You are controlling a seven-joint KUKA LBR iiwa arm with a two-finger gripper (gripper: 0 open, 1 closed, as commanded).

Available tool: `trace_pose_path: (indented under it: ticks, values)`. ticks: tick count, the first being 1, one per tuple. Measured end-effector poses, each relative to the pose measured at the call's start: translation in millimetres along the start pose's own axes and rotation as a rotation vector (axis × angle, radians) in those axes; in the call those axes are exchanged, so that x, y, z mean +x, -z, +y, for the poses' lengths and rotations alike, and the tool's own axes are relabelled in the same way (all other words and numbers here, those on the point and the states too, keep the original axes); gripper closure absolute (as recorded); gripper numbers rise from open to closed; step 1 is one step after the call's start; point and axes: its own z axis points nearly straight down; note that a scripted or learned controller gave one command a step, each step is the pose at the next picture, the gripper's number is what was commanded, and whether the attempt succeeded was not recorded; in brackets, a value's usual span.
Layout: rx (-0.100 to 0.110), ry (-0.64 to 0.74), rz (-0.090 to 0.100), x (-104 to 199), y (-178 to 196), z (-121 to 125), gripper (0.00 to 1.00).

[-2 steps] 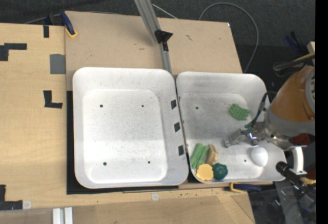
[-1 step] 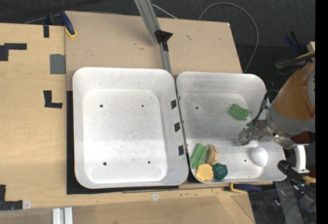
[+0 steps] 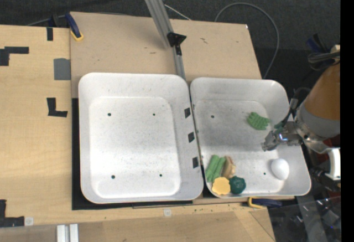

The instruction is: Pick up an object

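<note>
Currently hovering low at right bin (image 3: 238, 87) right wall, gripper (image 3: 272, 142) between green ridged piece (image 3: 258, 121) and white ball (image 3: 279, 169); grip state impossible to tell. Nothing visibly grasped. Remaining objects clustered at near wall: green stick (image 3: 214, 168), yellow piece (image 3: 221, 186).

Tabletop (image 3: 138, 47) is carrying two white bins side by side — left bin (image 3: 88, 141), right bin (image 3: 232, 88) — edges touching.

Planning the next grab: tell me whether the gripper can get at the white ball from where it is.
Probably yes. The gripper hovers over the right bin, and the white ball lies just below it in the view, on bare floor, apart from the other objects.
</note>
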Motion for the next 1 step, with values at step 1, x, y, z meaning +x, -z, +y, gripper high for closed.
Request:
trace_pose_path:
  ticks: [1]
  values:
    - [-0.003, 0.001, -0.002, -4.0, 57.7, 9.7, 1.00]
